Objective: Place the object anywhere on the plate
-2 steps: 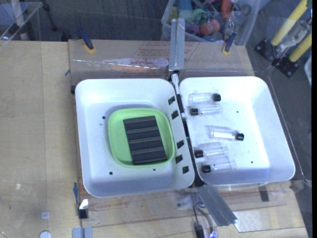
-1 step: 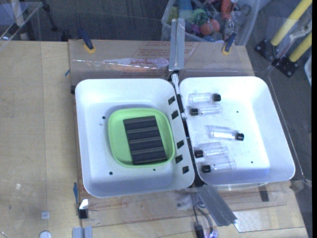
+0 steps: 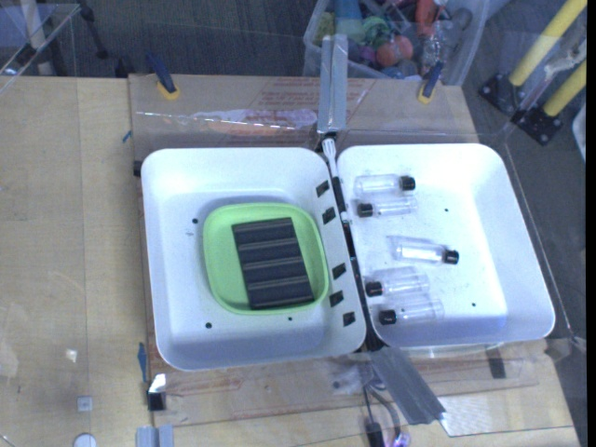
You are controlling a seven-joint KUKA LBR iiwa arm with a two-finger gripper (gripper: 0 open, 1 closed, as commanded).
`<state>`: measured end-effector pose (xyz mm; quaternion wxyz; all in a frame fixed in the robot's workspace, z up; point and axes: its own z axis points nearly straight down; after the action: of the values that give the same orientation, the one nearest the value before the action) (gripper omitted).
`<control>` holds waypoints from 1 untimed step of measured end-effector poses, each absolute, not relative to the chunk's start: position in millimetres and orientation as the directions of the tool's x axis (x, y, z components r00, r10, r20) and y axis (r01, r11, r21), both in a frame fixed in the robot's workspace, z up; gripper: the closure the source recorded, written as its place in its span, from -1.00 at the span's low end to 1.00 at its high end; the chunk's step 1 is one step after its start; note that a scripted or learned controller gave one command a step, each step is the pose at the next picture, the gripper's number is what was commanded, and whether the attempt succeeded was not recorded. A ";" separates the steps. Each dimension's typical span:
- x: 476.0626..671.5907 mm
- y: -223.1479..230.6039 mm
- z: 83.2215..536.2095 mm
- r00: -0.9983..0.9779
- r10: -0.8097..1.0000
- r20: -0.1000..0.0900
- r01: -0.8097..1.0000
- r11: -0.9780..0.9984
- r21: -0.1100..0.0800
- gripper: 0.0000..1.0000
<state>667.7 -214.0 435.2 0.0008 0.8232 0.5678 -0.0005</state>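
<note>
The arm's colours, shape, cables and markings cannot be told from this view

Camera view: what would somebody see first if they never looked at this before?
Probably the bright green plate in the left bin, with a dark ridged block lying on it. Next, the five clear vials with black caps scattered in the right bin. Behind the bins, a clear box of colourful toys stands out too.
</note>
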 end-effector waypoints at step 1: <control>666.9 -214.7 434.9 0.455 0.890 -0.001 0.890 -0.455 0.000 -1.00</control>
<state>666.9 -214.7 434.9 0.0001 0.8531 0.5218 -0.0003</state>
